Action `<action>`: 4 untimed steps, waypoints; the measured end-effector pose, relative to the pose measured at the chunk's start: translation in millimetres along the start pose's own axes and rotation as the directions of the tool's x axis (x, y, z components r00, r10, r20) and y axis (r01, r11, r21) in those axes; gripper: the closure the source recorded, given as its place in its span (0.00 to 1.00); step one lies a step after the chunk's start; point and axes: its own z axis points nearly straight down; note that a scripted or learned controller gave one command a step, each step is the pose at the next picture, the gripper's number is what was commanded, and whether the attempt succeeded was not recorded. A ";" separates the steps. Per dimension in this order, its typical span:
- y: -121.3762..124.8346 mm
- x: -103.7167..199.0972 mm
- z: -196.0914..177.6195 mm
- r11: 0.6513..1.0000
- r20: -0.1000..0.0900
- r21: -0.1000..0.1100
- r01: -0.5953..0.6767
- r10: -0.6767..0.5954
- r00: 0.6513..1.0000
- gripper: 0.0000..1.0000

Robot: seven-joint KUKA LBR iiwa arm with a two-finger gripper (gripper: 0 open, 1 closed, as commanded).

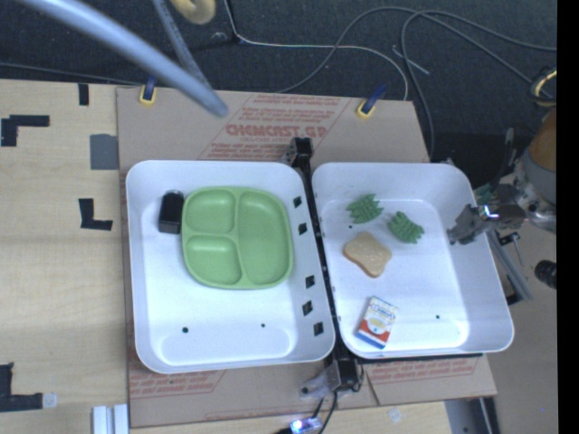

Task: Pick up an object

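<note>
In the left bin [149, 333] we see a green divided plate [239, 239] with a small black block [170, 212] touching its left edge. In the right bin [470, 328] lie two green leafy pieces [365, 209] [405, 227] at the far side, a tan bread-like slice [367, 254] just nearer, and a small carton [377, 322] near the front. The gripper [466, 223] sits at that bin's right rim, holding nothing; we cannot tell how its tool is set. We judge this the approach step: next we must move left over a chosen piece and descend.
</note>
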 end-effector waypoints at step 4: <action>-5.3 151.5 -7.6 1.000 -0.003 0.004 0.005 -0.005 1.000 1.00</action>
